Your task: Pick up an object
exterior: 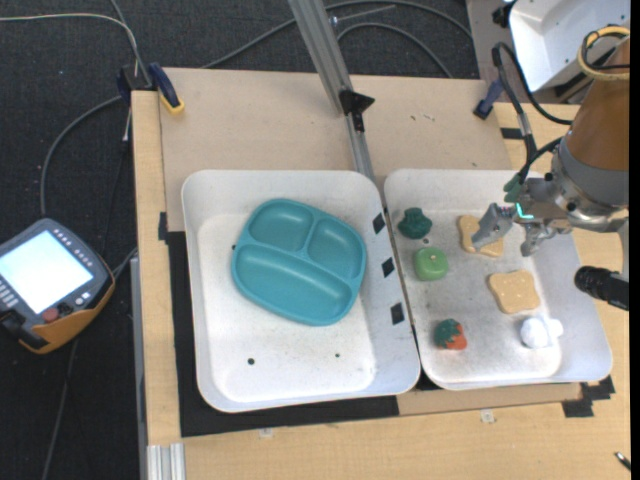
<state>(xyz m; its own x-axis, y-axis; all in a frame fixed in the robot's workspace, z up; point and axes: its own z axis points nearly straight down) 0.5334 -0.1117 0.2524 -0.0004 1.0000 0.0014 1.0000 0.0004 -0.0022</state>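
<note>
A: Claw hovers low in the right bin, jaws apart, gripping nothing.

B: Target? The cracker sits just left, beneath one finger — lined up for grabbing.

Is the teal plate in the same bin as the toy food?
No, the teal plate lies in the left bin, while the toy food pieces sit in the right bin.
</note>
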